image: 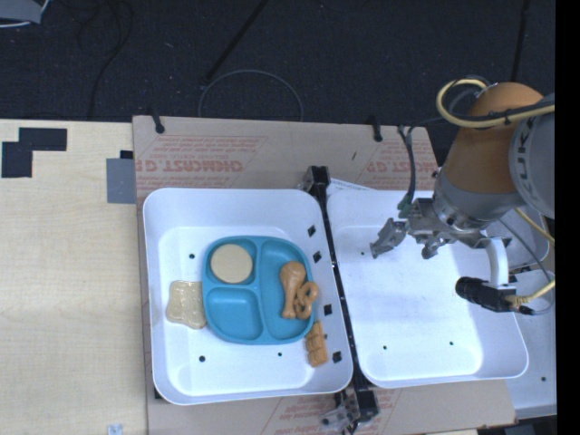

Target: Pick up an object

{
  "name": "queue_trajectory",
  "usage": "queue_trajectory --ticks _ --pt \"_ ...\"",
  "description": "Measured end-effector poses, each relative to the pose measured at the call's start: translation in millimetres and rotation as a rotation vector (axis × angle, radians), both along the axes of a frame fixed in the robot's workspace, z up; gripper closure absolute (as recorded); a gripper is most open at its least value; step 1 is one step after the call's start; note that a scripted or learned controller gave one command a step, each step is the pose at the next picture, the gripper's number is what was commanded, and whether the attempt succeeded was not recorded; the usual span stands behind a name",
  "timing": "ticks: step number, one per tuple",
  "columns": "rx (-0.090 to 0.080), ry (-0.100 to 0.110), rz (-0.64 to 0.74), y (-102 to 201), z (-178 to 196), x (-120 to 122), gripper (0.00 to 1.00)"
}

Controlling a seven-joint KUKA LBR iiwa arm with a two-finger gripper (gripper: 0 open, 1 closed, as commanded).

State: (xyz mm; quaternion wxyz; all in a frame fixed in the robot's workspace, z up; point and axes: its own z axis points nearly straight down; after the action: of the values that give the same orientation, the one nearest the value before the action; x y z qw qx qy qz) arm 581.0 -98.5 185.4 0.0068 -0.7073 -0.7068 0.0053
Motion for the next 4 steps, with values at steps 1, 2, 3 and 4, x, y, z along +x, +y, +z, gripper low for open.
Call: queue_trajectory --ticks 1,2,3,4 --pt "-0.001 -0.013 0.002 -0.2 7.9 3.0 0.00" --pt "-0.001 -0.009 0.001 1.7 -35.6 0.1 0.00" --pt "0.000 -0.007 0.000 -1.0 -92.0 -11.1 0.00" --pt "-0.001 -0.012 -0.002 -0.9 -98.5 -11.8 0.00"
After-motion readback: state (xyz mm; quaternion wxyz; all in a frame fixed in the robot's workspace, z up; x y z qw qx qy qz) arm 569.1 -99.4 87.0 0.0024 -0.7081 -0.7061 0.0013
